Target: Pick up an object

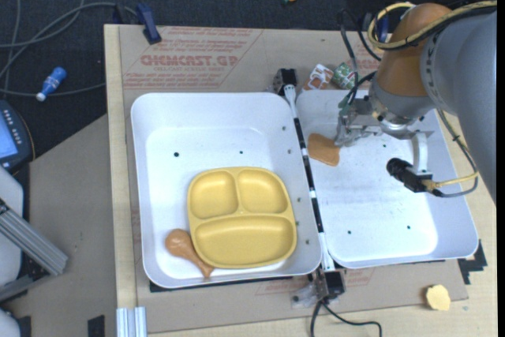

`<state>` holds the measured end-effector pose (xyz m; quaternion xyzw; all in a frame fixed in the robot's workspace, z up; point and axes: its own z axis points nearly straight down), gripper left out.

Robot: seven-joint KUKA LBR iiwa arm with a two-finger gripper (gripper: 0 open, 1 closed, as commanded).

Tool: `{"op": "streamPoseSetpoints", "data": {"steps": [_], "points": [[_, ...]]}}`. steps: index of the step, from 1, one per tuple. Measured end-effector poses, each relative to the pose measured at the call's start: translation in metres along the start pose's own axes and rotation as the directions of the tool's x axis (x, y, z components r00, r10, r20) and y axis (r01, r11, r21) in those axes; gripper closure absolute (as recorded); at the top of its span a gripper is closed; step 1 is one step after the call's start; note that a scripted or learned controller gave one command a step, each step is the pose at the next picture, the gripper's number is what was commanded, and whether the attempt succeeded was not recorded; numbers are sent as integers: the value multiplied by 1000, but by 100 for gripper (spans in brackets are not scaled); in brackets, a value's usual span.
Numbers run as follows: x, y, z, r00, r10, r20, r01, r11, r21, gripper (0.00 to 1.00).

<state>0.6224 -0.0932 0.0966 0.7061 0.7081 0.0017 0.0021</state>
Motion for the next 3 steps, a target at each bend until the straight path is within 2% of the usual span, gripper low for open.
{"op": "streamPoseSetpoints", "data": {"steps": [1, 2, 3], "points": [[-1, -50, 13, 1000, 5, -3, -5, 1000, 13, 100], [0, -47, 12, 1000, 3, -1, -3, 1000, 7, 0], [-14, 12, 11, 1000, 0, 1, 0, 1000, -1, 0]]}}
